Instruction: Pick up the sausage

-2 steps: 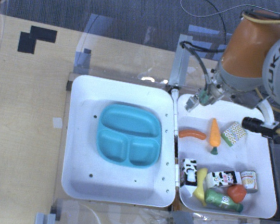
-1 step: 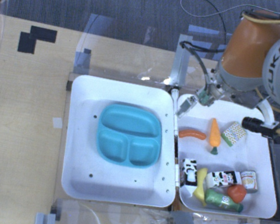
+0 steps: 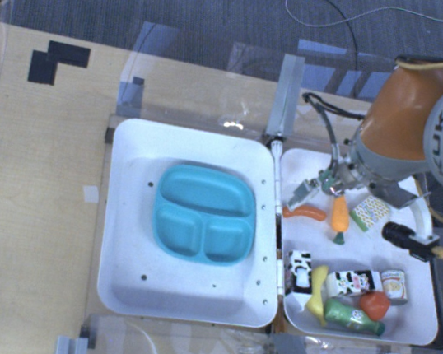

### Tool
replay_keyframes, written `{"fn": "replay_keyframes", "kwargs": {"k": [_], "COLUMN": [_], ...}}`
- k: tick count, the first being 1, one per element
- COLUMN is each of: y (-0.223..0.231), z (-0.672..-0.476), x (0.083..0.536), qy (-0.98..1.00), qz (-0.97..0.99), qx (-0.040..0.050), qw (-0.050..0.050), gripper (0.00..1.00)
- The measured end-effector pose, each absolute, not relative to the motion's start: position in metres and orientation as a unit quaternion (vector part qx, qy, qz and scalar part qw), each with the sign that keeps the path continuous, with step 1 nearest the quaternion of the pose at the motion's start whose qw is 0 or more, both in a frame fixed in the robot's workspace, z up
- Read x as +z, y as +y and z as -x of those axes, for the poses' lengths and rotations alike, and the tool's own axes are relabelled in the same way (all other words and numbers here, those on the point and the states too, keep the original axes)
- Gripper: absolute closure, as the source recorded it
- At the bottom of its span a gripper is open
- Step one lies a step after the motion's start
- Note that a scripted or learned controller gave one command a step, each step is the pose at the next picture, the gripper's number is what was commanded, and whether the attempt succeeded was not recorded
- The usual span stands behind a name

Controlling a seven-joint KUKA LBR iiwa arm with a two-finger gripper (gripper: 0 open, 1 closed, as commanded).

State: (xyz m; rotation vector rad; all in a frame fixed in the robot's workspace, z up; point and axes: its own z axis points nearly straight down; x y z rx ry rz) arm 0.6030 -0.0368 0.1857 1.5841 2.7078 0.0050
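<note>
Desk (image 3: 37, 184) – pale wood, carries two shallow white bins side by side. Left bin (image 3: 117, 281) holds a blue divided tray (image 3: 203, 213) about at its centre, three compartments. Right bin (image 3: 423, 325) sits against the left bin's right edge. Arm (image 3: 433, 105) – grey with an orange band, reaches in from the right over the right bin's far right corner. Gripper (image 3: 306, 192) hangs low over the right bin's far left part, fingers (image 3: 298, 196) apart with a small gap; nothing seen between them. Sausage (image 3: 305, 214) – orange-red, lying flat along the bin floor near the right bin's left edge, just below the gripper tips; touching or not, cannot tell. Carrot (image 3: 339, 216) just right of the sausage, green end pointing to the near edge. Checkered packet (image 3: 370, 211) right of the carrot, partly under the arm. Near edge of the right bin – a cluster: black-and-white carton (image 3: 298, 272) at the left edge, yellow banana (image 3: 317, 291) beside it, milk carton (image 3: 353, 282), green bottle (image 3: 353, 319) lying flat, red tomato (image 3: 375, 305), small can (image 3: 393, 285) furthest right
</note>
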Motion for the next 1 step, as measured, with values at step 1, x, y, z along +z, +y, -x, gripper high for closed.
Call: {"fn": "replay_keyframes", "kwargs": {"k": [1], "y": [-0.0603], "z": [-0.5700], "x": [0.3381], "qy": [0.946], "qz": [-0.324], "qx": [0.0016], "qw": [0.006], "gripper": [0.00]}}
